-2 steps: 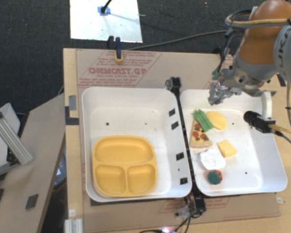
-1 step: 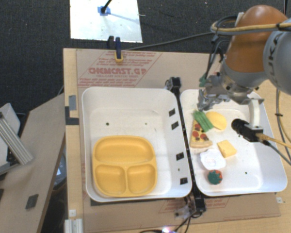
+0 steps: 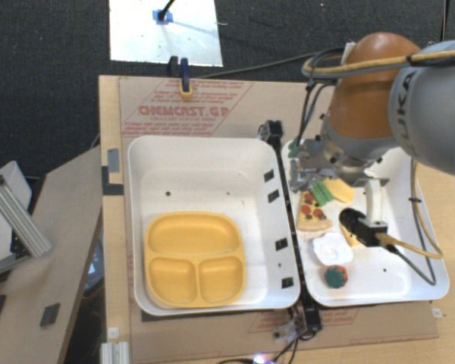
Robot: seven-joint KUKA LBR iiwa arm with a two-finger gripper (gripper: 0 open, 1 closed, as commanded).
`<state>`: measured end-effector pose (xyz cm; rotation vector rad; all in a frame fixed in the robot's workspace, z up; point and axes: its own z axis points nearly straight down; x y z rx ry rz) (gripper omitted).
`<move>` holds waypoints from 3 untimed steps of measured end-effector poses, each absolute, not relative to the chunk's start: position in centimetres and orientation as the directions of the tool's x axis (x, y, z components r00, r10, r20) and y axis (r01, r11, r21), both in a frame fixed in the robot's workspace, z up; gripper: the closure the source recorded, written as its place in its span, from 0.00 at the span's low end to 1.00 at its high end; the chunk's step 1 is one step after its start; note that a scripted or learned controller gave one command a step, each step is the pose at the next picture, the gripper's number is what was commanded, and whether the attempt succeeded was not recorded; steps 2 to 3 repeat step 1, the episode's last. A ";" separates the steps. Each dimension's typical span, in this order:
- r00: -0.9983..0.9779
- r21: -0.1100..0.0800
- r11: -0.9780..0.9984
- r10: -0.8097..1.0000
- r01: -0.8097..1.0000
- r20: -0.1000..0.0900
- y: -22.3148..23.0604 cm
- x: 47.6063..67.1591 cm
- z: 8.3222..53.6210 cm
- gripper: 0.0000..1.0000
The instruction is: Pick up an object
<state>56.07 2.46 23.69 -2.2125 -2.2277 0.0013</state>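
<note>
Hand [image 3: 309, 174] low over right bin [image 3: 409, 275], by the divider, just above pizza slice [image 3: 312, 211]; grip state can't tell, arm blocks it. Green-red ball [image 3: 335, 276], white lid [image 3: 331, 249], yellow piece [image 3: 340, 191] nearby. Yellow tray [image 3: 195, 260] in left bin [image 3: 197, 161].

two shallow white bins sit side by side on the table [image 3: 76, 203]. the left bin [image 3: 205, 158] holds a yellow divided tray [image 3: 195, 258] in its lower left part. the arm [image 3: 409, 89] reaches in from the upper right over the right bin [image 3: 409, 279], its gripper [image 3: 307, 174] low near that bin's upper left corner. just below lie a toy pizza slice [image 3: 312, 211], a white round piece [image 3: 332, 249] and a green ball [image 3: 335, 277].
</note>
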 end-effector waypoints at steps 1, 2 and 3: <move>-0.008 -0.002 0.008 1.000 1.000 0.001 7.6 53.5 22.3 1.00; -0.008 -0.002 0.008 1.000 1.000 0.001 7.6 53.5 22.3 1.00; -0.008 -0.002 0.008 1.000 1.000 0.001 7.6 53.5 22.3 1.00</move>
